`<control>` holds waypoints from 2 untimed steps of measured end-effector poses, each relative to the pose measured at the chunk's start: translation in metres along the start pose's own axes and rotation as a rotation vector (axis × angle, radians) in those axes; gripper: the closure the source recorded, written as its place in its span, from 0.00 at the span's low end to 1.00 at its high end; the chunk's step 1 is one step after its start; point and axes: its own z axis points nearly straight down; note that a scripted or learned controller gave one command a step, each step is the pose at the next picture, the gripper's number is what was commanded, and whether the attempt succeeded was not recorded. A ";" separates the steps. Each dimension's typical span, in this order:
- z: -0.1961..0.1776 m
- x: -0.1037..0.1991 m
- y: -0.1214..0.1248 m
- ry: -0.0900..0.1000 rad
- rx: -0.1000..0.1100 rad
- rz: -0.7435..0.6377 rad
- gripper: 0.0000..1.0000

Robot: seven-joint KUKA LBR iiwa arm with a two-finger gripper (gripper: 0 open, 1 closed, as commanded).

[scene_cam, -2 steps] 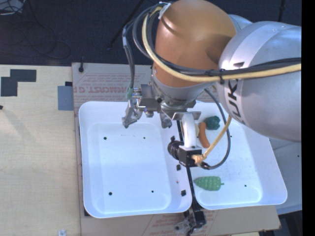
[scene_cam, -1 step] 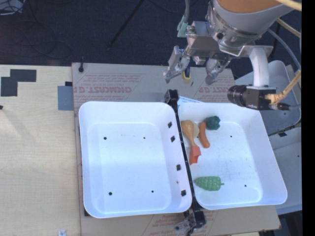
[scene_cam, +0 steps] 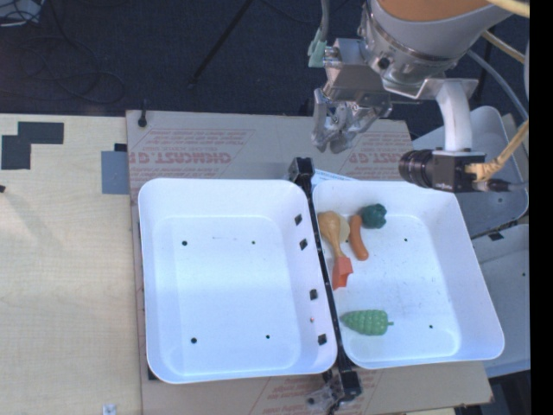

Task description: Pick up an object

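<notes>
Your gripper point(scene_cam: 340, 130), jaws' spread impossible to tell, hangs beyond the right bin point(scene_cam: 449, 335); the orange carrot point(scene_cam: 357, 237) lies nearer you, lengthwise.

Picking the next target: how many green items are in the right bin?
2. A dark green piece lies near the far wall of the right bin; a lighter, bumpy green piece lies nearer the front. Nothing seems hidden.

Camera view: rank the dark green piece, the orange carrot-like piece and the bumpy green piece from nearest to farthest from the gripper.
From the gripper, above the right bin's far edge:
1. Dark green piece, far part of the right bin.
2. Orange carrot-like piece, just nearer the camera, beside the divider.
3. Bumpy green piece, near end of the bin.
</notes>
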 end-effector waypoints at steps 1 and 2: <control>-0.014 0.046 -0.062 0.003 -0.003 -0.001 1.00; -0.012 0.112 -0.054 0.002 -0.003 -0.001 1.00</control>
